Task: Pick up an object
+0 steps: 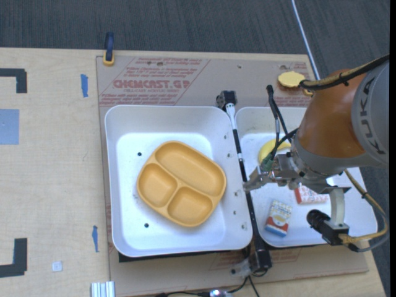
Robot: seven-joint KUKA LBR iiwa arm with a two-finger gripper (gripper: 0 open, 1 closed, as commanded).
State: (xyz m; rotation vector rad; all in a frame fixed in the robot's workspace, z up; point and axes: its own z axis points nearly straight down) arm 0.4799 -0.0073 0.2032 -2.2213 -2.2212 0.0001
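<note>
The arm's orange and grey wrist hangs over the right bin [365, 228], and its gripper [276, 173] points down near that bin's left wall. A yellow rounded object [270, 148] lies just behind the gripper, half hidden by the arm. A small white carton with blue and red print [279, 218] lies in front of the gripper, apart from it. A red and white packet [307, 195] peeks out from under the wrist. In the left bin [117, 166] lies a yellow plate with three compartments [180, 183].
A yellow disc [291, 79] lies on the printed board behind the right bin. The two bins meet along a black divider strip [240, 159]. A black fitting with cables [322, 223] hangs off the arm over the right bin's front.
</note>
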